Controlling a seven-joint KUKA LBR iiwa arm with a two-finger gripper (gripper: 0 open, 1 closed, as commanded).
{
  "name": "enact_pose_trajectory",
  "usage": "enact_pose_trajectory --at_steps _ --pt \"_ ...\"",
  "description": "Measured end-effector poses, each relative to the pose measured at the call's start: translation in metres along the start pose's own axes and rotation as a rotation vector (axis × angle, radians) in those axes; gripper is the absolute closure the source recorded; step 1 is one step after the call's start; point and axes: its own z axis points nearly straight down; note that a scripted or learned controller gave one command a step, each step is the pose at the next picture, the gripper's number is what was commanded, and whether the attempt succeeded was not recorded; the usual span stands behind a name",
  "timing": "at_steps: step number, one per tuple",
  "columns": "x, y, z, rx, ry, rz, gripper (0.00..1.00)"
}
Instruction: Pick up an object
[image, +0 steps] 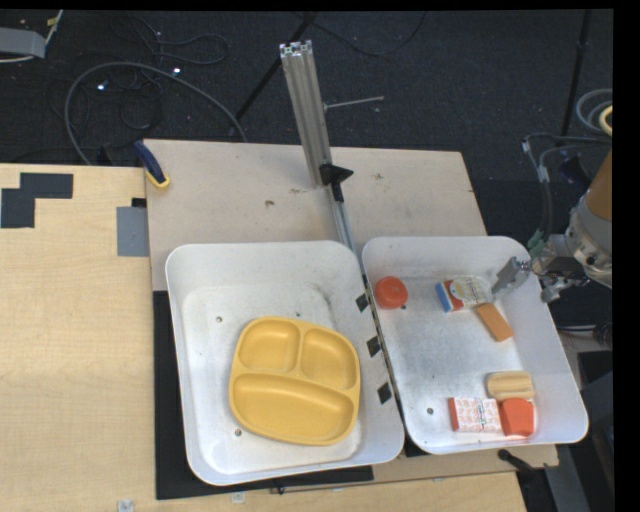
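The right bin (440, 360) holds several small objects. A red round one (390, 292) lies at its upper left, with a small white, blue and orange carton (461, 293) beside it and an orange-brown block (493, 322) below the carton. Near the bin's front right lie a tan loaf-shaped piece (509, 384), a red-and-white box (474, 414) and an orange-red block (517, 417). My gripper (530, 281) hangs over the bin's upper right rim, just right of the carton. It is open, with nothing between its fingers (509, 275).
The left bin (200, 300) carries a yellow divided plate (296, 379). A metal post (308, 110) rises behind the bins. A light wooden board (70, 340) covers the bench at the left. Cables run over the dark floor at the back.
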Motion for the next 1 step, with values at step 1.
enact_pose_trajectory --at_steps 1 --pt "-0.0050 0.0030 0.0459 0.005 0.001 0.000 0.00"
